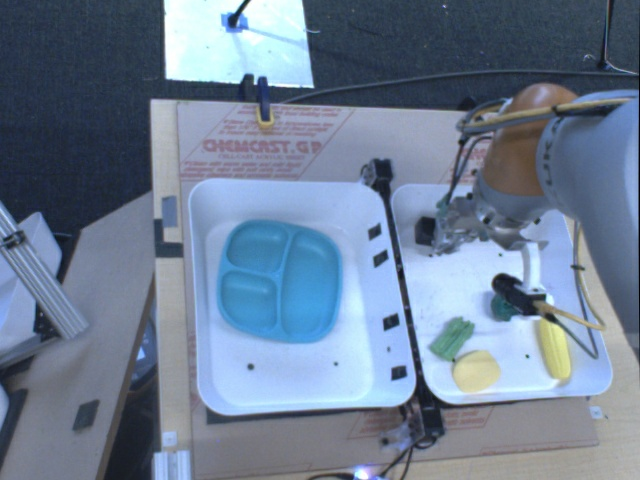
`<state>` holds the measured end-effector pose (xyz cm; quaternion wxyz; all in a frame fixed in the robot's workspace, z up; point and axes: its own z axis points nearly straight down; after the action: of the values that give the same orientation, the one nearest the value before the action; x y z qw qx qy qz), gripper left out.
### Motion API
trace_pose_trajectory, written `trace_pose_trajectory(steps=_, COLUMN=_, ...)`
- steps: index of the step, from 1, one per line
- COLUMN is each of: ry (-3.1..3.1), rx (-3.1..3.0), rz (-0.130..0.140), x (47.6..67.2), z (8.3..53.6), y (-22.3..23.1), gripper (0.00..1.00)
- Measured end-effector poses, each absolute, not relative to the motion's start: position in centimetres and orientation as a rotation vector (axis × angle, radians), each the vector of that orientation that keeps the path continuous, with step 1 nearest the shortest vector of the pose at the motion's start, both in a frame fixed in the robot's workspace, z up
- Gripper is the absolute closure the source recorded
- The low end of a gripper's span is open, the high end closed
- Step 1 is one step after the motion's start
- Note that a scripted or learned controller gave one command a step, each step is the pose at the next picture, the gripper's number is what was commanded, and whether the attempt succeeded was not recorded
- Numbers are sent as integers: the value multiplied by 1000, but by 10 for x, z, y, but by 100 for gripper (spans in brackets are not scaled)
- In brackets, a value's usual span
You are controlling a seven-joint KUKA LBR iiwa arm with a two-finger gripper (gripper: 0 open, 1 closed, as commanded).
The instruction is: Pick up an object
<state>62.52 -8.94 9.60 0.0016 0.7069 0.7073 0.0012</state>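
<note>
Well off to the left of the gripper (pixel 447 236), in the left bin (pixel 215 368): a blue divided plate (pixel 280 280), flat on the bin floor. Closer, just left of the gripper, a row of small black clips (pixel 381 259) along the seam between the two bins.

Gripper itself low over the far left part of the right bin (pixel 470 288), carried by the grey arm (pixel 590 158) reaching in from the right, orange band (pixel 525 138) above the wrist. How far open: cannot tell from this angle. Whether anything is gripped: cannot tell either.

Nearer the camera than the gripper and well apart from it, almost straight below it in the view: a green object (pixel 452 338), lying at a slant on the bin floor. Just beside that, slightly right and nearer still, a pale yellow rounded object (pixel 476 371). Right of the gripper and nearer the camera, a small teal piece (pixel 502 309). Farthest right of the gripper, close to the bin's right wall, a long yellow object (pixel 553 348), lying lengthwise.
</note>
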Motion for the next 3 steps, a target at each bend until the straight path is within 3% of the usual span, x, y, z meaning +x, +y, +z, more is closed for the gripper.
trace_pose_trajectory(steps=3, ry=2224, rx=2212, rz=7, x=633, z=252, y=-86, gripper=100)
